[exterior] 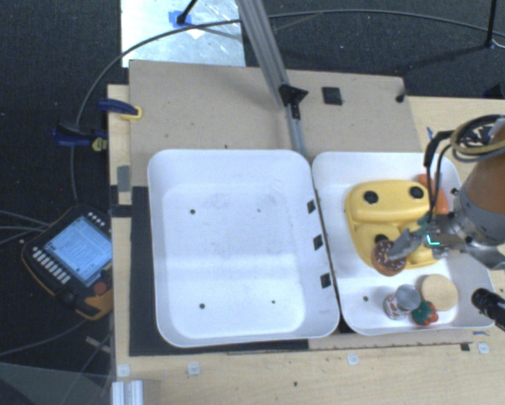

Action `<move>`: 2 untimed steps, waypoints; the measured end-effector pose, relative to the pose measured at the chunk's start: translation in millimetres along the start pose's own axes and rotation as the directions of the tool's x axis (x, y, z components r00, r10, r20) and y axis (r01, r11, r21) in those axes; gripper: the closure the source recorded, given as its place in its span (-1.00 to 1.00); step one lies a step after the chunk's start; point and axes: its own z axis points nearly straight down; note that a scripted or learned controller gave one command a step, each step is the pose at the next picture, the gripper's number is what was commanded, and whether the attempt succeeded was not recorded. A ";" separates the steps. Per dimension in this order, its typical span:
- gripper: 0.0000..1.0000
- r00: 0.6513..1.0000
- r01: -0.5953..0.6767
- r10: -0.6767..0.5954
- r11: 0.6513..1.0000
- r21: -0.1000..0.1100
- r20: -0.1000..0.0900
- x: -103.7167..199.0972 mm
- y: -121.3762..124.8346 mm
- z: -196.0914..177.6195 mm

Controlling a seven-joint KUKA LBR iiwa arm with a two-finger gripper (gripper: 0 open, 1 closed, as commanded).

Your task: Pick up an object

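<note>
We see a brown bench point(235, 108) bearing two shallow white bins side by side. The left bin point(176, 310) has only its own small dark dots on the floor. The right bin point(336, 175) holds all the loose things, four by our count.

The arm point(492, 188), grey with an orange band, reaches in from the right edge over the right bin.

The largest thing in the right bin is a yellow toy point(387, 205) with two dark dots on top, one of its kind. Its long axis runs left to right across the bin, and a narrower yellow part extends from it toward the near edge. It lies in the middle of the bin.

Next down is a round tan disc point(440, 288), one, near the bin's near right corner. Just left of it lies a small grey and white object point(401, 299), one, and touching these on the near side is a small green and red piece point(423, 314), one.

The gripper point(397, 248) is down at the near side of the yellow toy, its dark fingers reaching left over a brownish ring-shaped patch there. We cannot tell whether the fingers are open or closed, nor whether anything sits between them.

Off the bench to the left lies a handheld control pad point(73, 258), one.
</note>
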 end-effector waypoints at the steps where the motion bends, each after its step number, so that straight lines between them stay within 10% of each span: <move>1: -1.00 1.000 0.000 0.000 1.000 -0.002 0.000 0.0 0.6 -0.8; 2: -1.00 1.000 -0.002 0.002 1.000 0.002 -0.001 -0.5 5.8 60.6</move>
